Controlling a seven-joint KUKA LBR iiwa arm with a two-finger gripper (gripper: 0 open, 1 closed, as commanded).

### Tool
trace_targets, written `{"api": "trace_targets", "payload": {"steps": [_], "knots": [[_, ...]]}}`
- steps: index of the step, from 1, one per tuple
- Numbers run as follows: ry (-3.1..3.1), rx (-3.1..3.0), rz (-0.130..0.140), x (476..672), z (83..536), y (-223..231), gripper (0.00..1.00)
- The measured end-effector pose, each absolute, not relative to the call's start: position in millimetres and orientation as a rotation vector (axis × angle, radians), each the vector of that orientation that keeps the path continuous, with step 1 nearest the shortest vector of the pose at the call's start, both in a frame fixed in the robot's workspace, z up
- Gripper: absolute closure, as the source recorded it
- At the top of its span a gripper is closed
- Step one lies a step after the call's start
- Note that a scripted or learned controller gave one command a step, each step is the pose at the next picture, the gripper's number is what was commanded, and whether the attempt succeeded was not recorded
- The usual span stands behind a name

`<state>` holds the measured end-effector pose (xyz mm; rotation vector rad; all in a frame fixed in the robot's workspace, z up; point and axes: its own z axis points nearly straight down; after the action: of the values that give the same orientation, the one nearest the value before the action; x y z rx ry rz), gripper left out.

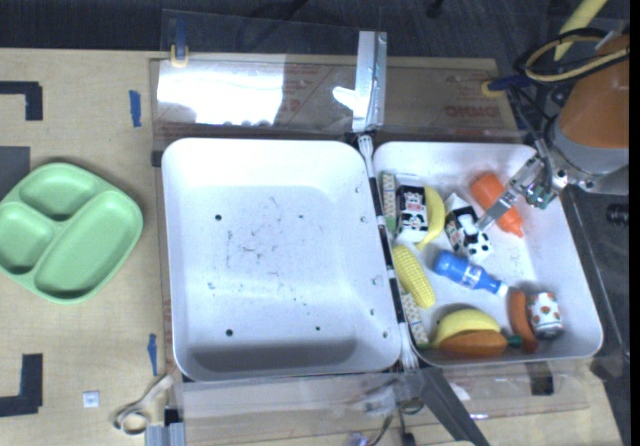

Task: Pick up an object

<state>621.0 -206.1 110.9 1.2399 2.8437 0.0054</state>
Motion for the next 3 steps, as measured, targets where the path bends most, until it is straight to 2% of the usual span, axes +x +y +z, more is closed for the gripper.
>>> {"api": "trace_targets", "payload": {"steps": [1,2,3], "knots": [[2.832,1.237,0.008,624.0,127,-208,1.00],[2.941,1.084,0.001,623.3,201,-223,1.00],[2.950,1.066,0.003,629.3,206,-189,1.00]]}}
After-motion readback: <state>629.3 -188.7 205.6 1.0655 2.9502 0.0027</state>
